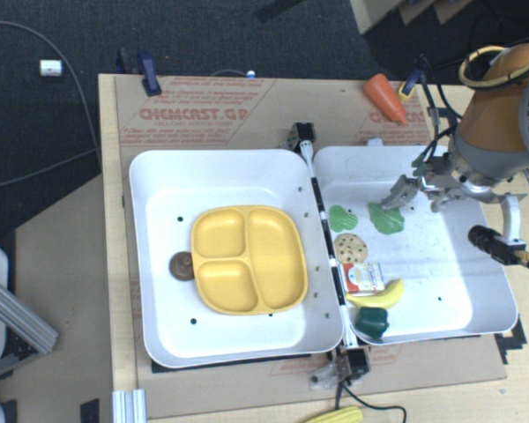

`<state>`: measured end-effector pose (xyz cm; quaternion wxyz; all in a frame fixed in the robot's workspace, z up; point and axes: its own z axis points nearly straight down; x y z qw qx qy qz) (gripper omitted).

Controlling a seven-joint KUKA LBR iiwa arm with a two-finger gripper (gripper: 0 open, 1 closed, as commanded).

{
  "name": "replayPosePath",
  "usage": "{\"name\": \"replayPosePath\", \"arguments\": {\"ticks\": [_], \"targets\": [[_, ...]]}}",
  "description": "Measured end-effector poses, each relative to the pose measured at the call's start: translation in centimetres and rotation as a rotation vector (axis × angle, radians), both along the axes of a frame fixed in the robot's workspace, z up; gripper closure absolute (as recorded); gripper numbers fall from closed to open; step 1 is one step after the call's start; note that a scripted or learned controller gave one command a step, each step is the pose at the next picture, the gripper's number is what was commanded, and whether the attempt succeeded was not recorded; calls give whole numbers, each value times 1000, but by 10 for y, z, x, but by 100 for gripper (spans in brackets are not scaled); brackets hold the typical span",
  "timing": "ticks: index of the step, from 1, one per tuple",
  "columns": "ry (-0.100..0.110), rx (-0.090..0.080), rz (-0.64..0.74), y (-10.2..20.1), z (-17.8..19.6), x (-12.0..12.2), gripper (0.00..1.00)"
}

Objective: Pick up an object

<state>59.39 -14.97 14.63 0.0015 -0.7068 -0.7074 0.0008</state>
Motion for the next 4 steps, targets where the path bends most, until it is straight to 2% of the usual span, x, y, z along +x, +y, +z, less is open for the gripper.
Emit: {"name": "replayPosePath", "arguments": {"ticks": [1,2,3,4], "targets": [[0,0,-1,7,-63,7,0],[-5,-1,-1,7,-51,8,100],[-5,-1,-1,7,-51,8,0],[-6,-1,0,52,-60,13,0]]}}
